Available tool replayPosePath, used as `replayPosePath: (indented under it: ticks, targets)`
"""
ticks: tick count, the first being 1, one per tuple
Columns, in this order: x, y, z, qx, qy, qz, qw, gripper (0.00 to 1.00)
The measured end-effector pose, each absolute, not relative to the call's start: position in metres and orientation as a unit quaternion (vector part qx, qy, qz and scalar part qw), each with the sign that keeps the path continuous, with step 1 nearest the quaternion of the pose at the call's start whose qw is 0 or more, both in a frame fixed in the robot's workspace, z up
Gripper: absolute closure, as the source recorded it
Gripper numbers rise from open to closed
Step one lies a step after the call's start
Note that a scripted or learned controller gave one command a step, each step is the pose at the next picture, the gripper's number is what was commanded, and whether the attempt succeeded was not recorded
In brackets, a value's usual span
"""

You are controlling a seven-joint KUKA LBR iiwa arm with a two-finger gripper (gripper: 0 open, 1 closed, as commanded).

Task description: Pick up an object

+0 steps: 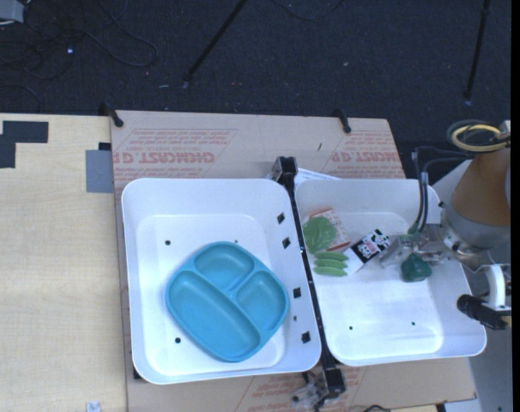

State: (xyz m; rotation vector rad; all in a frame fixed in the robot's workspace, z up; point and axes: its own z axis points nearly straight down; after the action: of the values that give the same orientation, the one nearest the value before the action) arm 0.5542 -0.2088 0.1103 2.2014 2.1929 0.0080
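Gripper low over a dark green object at the right bin's far right side.

The dark green object [415,269] lies in the right bin [389,333], close to its right wall, and the gripper [412,249] sits right at its upper edge, perhaps touching; whether it is open or closed I cannot tell. The arm [483,196] comes in from the right, its orange band above the bin's rim. Just left of the gripper lies a small black-and-white item [371,245], then a pale green leafy piece [320,230] and green pods [330,263] by the divider. The left bin [148,230] holds a blue divided plate [226,299].
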Motion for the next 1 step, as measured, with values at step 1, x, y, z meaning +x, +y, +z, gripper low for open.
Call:
replayPosePath:
  ticks: [1]
  targets:
    - [0.5567, -0.2109, 0.1230, 0.709, 0.705, 0.0043, 0.022, 1.00]
